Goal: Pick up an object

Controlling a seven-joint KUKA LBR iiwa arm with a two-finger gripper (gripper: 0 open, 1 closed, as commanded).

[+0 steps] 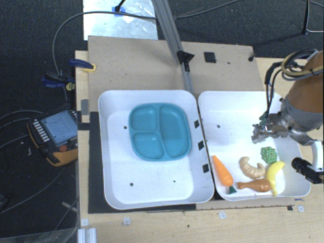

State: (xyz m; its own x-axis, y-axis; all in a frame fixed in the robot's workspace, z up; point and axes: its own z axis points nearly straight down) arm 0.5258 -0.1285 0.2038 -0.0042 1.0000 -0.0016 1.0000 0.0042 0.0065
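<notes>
The grey arm (pixel 304 97), with its orange band above the wrist, reached in from the right edge of the bench and bent down over the right bin (pixel 223 110), its wrist pointing toward that bin's middle. The gripper (pixel 263 130) hung over the bin's right half, just above the toy foods; whether it was spread or pressed together could not be told, and nothing showed between its tips. Just below it lay a green broccoli (pixel 269 154), touching a yellow banana (pixel 275 175) near the bin's right edge. Beside them sat a tan croissant-like piece (pixel 251 167) and a brown drumstick (pixel 254 186) along the near edge. An orange carrot (pixel 222 171) lay close to the bin's near-left corner. In the left bin (pixel 116 186), a blue divided plate (pixel 159 131) rested toward the far edge.
</notes>
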